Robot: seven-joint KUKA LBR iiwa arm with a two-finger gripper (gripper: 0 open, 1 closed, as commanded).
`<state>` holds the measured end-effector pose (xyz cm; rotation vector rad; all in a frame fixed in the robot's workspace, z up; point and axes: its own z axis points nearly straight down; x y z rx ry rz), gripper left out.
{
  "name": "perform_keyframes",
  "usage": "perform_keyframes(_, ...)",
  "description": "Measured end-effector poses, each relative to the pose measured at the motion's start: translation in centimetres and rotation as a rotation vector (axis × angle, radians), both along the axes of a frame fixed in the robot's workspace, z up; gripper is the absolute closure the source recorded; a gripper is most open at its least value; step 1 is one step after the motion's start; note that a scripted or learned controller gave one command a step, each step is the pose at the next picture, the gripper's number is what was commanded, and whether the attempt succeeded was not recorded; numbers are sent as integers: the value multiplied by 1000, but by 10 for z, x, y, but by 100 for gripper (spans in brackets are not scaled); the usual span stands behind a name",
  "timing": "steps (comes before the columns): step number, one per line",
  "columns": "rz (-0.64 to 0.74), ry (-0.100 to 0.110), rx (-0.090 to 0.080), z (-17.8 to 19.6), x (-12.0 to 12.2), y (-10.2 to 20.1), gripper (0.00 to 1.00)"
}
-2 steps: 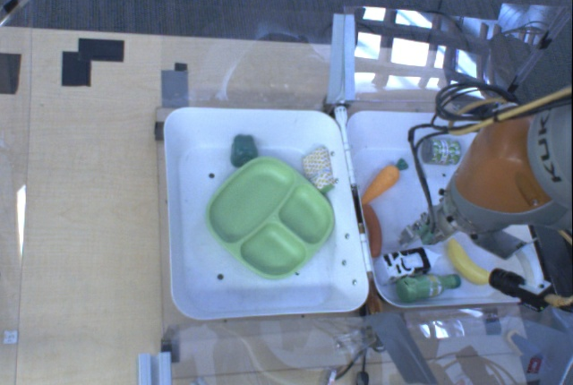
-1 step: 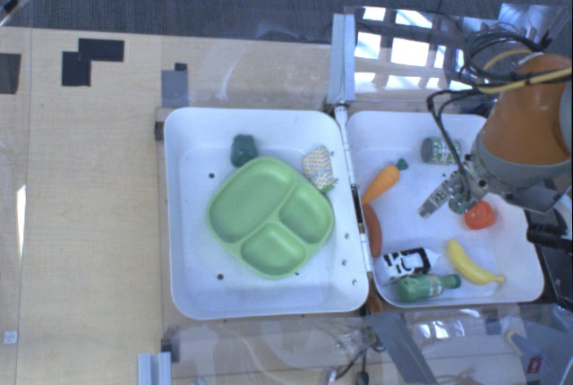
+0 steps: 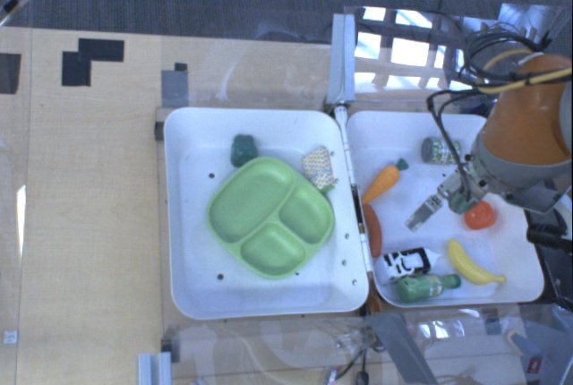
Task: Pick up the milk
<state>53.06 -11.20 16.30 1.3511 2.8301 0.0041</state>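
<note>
A: Which things are the largest?

B: The left bin (image 3: 179,222) and the right bin (image 3: 394,128), two white trays that touch along their middle wall. In the left one a green divided plate (image 3: 269,218) lies in the centre, with free white floor along all four walls. A dark green object (image 3: 243,149) is just behind the plate, and a small patterned packet (image 3: 319,166) is near the middle wall.

A: And the arm?

B: The arm (image 3: 528,128) comes over the right edge of the right bin. The gripper (image 3: 430,210) hangs over the middle of this bin. Its fingers are spread and nothing is between them.

A: Where is the milk?

B: The milk (image 3: 408,262), a small black and white carton, lies near the front wall of the right bin, in front of the gripper and apart from it. A green bottle (image 3: 426,286) touches it, close to the front rim. A banana (image 3: 473,263) lies to the right. A red sausage (image 3: 372,229) lies along the middle wall, and a carrot (image 3: 381,183) is behind it. A tomato (image 3: 479,215) and a small can (image 3: 439,150) are also there.
</note>
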Motion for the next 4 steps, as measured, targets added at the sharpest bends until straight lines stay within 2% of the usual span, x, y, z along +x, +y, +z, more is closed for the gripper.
perform_keyframes(1,-117,-10,-1,-73,-22,10,0)
perform_keyframes(2,-268,-1,1,-54,40,3,0)
perform_keyframes(3,-260,-8,1,-42,43,4,100)
perform_keyframes(4,-259,-8,1,-42,43,4,0)
